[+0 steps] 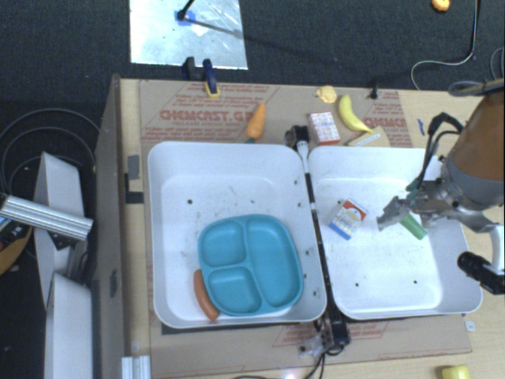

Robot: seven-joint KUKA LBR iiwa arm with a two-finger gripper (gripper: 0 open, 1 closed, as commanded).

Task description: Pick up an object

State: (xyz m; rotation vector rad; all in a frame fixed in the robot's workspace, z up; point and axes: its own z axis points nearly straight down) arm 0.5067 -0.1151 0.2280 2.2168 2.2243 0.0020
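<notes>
The fingers hang over the right bin with a green object at their tips; whether they clamp it cannot be told. At their nine o'clock lies a small carton, and the left bin bears a blue divided plate with a sausage at its seven o'clock.

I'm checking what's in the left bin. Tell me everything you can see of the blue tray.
The blue tray is light blue, looks like plastic, rounded at the corners, with three compartments: two up top, one lower left. It lies flat, slightly rotated, in the lower half of the left bin. An orange sausage-like thing lies along its lower left edge, seemingly touching it.
</notes>
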